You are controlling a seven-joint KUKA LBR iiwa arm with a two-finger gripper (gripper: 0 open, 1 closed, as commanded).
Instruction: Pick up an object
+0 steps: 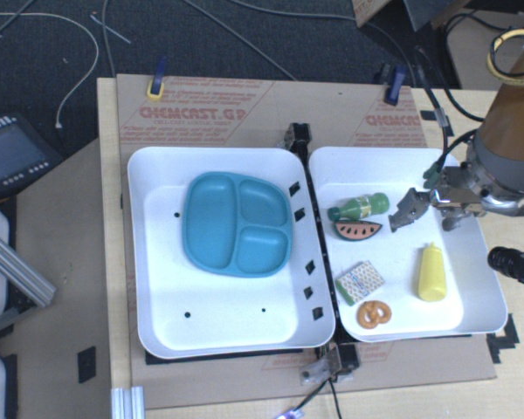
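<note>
Nearest the camera's low edge, a pretzel (374, 313) is lying at the front of the right bin (480, 317), touching nothing but the bin floor.

Going by size from there: the bench (113, 234) of printed cardboard is carrying both bins side by side. In the left bin (157, 312) a blue divided plate (237, 224) is resting flat toward the back, with three compartments facing up. The arm (511, 138) is reaching in from the right over the right bin's back corner. Its gripper (408, 211) is hanging above the bin floor between the bottle and the bin's right wall, with nothing showing between its dark fingers; whether they are spread or closed I cannot tell.

A yellow squeeze bottle (431, 271) is lying near the right wall, its nozzle pointing to the back. A green bottle (358, 207) is lying on its side just left of the gripper. A watermelon slice (358, 229) is sitting just in front of it. A checkered packet (360, 280) is lying just behind the pretzel.
</note>
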